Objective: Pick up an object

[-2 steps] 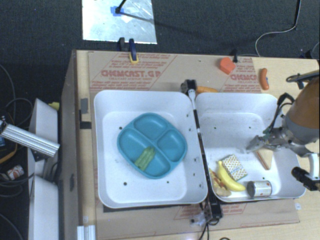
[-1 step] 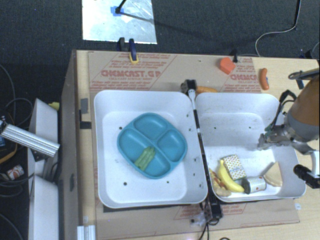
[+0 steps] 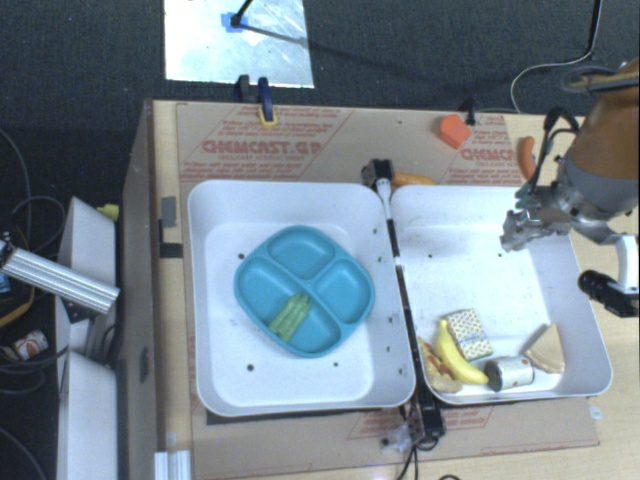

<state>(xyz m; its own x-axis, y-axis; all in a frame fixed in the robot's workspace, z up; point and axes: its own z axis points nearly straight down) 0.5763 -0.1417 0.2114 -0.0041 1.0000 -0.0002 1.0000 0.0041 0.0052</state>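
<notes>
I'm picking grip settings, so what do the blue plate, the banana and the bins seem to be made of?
Blue plate: looks like smooth moulded plastic, one even colour, soft sheen, four formed compartments.
Banana: too small to tell real from toy; the even yellow surface hints at plastic.
Bins: probably thin white plastic, semi-gloss, with rounded corners and a rolled rim.
</notes>
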